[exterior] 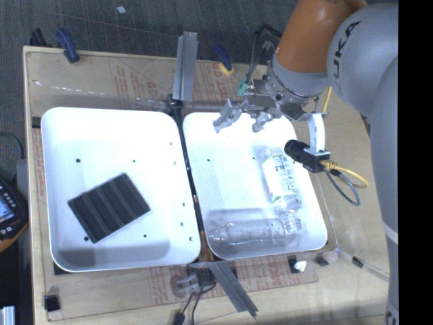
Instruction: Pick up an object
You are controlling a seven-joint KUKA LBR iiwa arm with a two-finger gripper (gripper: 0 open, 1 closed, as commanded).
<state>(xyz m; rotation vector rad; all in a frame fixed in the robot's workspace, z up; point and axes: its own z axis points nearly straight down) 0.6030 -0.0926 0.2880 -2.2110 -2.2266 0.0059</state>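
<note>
Hand (242,118) over the right bin (203,181)
Its fingers are spread and hold nothing, at upper centre; two clear bottles (252,230) lie below.

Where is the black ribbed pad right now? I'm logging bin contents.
In the camera view, the black ribbed pad lies flat in the left white bin, toward its lower left, apart from the clear plastic bottles in the right bin.

We see a black ribbed rectangular pad (109,206) in the left white bin (54,124); two clear plastic bottles (247,230) (280,178) lie in the right white bin (203,141), one along its front edge.
</note>
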